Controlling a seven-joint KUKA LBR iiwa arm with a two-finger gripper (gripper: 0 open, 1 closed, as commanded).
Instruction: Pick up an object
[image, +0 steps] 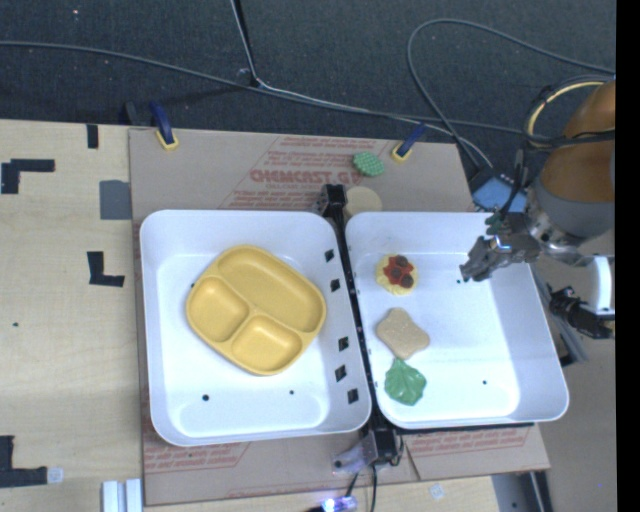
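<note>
Pincer (478, 264) is hanging over the right bin (520, 395), up near its far right corner, and honestly I can't tell how it's set from this angle. Nothing visible in it. Along that bin's left side sit three bits of toy food in a row: a little pizza (397, 273), toast (402, 333) and a green leaf (404, 383), all well apart from the pincer. Left bin (170, 400) has a yellow divided plate (256, 308).
</note>
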